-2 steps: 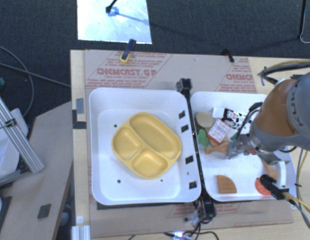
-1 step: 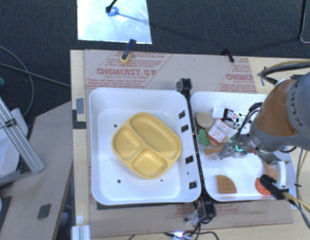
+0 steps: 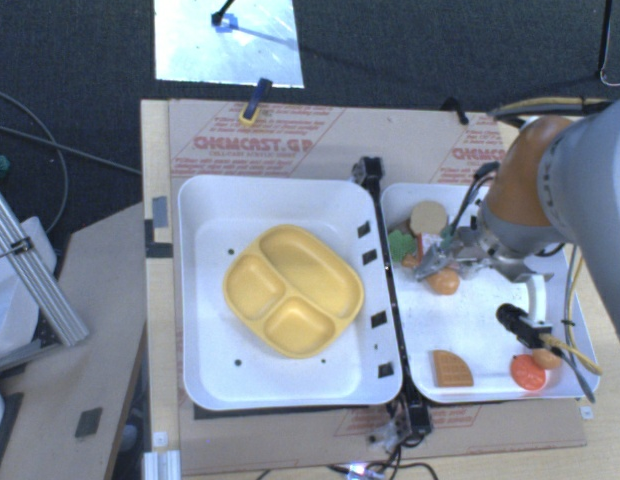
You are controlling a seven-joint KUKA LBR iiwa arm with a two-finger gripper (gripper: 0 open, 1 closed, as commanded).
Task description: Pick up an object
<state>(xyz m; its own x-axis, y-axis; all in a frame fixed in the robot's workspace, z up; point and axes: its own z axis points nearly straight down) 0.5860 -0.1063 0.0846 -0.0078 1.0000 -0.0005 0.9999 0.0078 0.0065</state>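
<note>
A grey arm reaches into the right bin (image 3: 490, 313), its gripper (image 3: 431, 262) low among toy food near the bin's left wall, just above a small orange ball (image 3: 445, 282). Whether its jaws are spread or closed cannot be made out (the tips blur into clutter). A green piece (image 3: 400, 242) and a tan round (image 3: 428, 217) sit close by. The ball looks light, hard and smooth, likely to roll; gripping across its middle seems safest.

arm (image 3: 590, 168): grey, rounded casing | orange band above wrist | gripper (image 3: 433, 260): metallic silver | black cable near wrist
</note>
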